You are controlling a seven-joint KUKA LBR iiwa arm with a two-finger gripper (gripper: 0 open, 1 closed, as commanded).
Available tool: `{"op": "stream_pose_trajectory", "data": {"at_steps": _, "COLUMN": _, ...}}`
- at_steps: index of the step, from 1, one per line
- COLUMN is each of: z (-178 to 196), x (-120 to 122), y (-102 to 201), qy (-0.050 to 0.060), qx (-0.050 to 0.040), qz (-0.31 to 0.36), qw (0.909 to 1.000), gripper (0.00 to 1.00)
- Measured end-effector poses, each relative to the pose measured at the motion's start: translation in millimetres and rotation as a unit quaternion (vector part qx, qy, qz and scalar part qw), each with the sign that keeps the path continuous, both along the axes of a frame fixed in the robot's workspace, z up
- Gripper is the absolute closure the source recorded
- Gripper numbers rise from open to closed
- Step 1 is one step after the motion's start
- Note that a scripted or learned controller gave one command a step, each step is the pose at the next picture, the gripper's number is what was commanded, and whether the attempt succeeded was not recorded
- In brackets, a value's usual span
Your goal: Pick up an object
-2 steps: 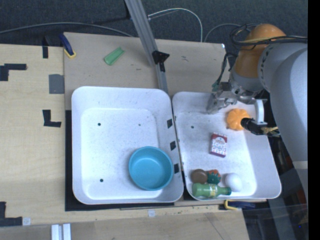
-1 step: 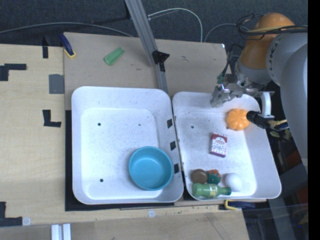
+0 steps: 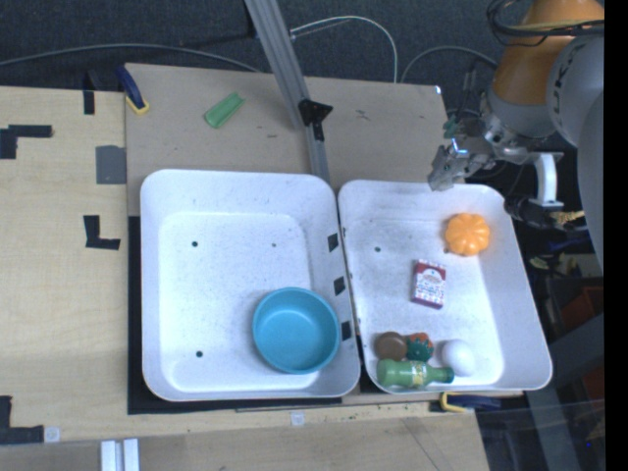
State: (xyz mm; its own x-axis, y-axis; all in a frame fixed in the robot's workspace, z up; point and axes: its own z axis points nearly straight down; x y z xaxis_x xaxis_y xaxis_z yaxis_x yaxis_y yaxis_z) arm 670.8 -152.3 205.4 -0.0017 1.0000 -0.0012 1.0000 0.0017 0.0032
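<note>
Nearest the camera, at the 6 o'clock edge of the right bin (image 3: 510, 292), a tight cluster: green bottle (image 3: 412, 373) lying on its side, white egg-shaped ball (image 3: 458, 357) just beside it at 2 o'clock, brown round piece (image 3: 391, 344) and a small orange-and-teal item (image 3: 420, 344) touching the bottle's upper side. Left bin (image 3: 177, 263): blue bowl (image 3: 295, 329) upright in its 5 o'clock corner.

Mid right bin: small red-and-white carton (image 3: 429, 285) lying flat, well apart from the cluster. At 1 o'clock from it, orange pumpkin-shaped toy (image 3: 467, 234), resting on the bin floor near the 3 o'clock wall.

Further back, my gripper (image 3: 446, 170) hangs over the right bin's far rim, at 11 o'clock from the pumpkin, near it but apart. Nothing visible between my fingers; how far open they are I cannot tell, too small and blurred.

Farthest: green block (image 3: 223, 110) on the bench at 12 o'clock of the left bin, grey pole (image 3: 280, 52) slanting down toward the gap between bins.
</note>
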Motion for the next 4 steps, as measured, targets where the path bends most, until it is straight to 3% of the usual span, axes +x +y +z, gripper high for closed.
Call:
{"op": "stream_pose_trajectory", "data": {"at_steps": 1, "z": 24.1, "x": 0.6, "y": 0.6, "qy": 0.001, "qx": 0.0006, "qz": 0.000, "qw": 1.0000, "gripper": 1.00}}
{"op": "stream_pose_trajectory", "data": {"at_steps": 2, "z": 13.0, "x": -6.9, "y": 52.6, "qy": 0.003, "qx": 0.0012, "qz": 0.002, "qw": 1.0000, "gripper": 1.00}}
{"op": "stream_pose_trajectory", "data": {"at_steps": 4, "z": 27.6, "x": -18.2, "y": 170.3, "qy": 0.003, "qx": 0.0018, "qz": 0.003, "qw": 1.0000, "gripper": 1.00}}
